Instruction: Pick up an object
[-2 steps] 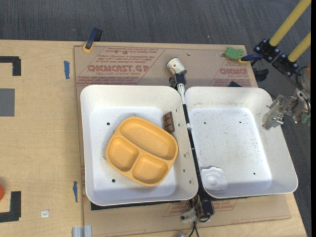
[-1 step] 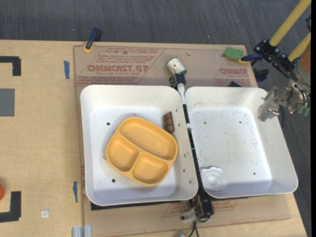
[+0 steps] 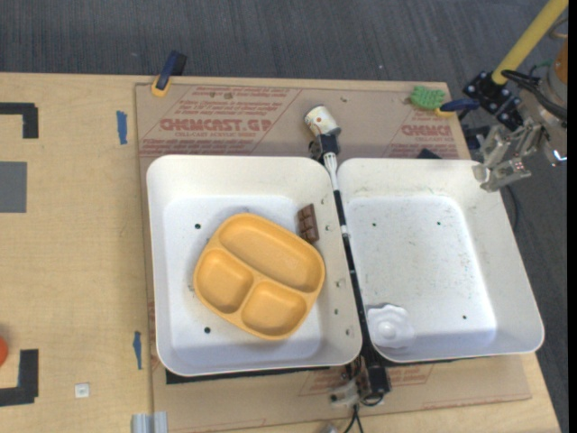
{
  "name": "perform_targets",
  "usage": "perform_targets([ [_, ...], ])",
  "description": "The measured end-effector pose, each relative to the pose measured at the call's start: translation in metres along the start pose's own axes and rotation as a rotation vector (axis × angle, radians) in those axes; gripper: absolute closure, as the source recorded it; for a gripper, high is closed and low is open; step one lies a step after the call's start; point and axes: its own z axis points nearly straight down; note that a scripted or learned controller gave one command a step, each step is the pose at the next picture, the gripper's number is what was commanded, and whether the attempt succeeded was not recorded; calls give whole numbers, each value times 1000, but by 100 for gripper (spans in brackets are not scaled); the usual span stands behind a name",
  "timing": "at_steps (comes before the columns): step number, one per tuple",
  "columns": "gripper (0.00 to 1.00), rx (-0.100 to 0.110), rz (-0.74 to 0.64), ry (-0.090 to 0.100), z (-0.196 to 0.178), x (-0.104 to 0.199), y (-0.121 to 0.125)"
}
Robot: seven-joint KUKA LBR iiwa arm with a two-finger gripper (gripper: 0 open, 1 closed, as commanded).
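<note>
A yellow three-compartment plate (image 3: 260, 274) lies tilted in the left bin (image 3: 171, 242). A small brown bar (image 3: 308, 223) rests just beyond the plate's far right corner, near the bin's right wall. A small white lumpy object (image 3: 389, 324) sits in the near left corner of the right bin (image 3: 487, 269). My gripper (image 3: 507, 158) hangs at the far right, over the right bin's far right corner and outside its floor, well apart from every object. Nothing shows in its grasp.
A white and black clamp piece (image 3: 321, 126) stands on the brown board behind the seam between the bins. A green clip (image 3: 425, 97) and a blue clip (image 3: 169, 69) sit at the board's far edge.
</note>
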Motion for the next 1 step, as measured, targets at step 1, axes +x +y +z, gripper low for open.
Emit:
perform_targets([
  [1, 100, 2, 3, -9, -12, -2, 0],
])
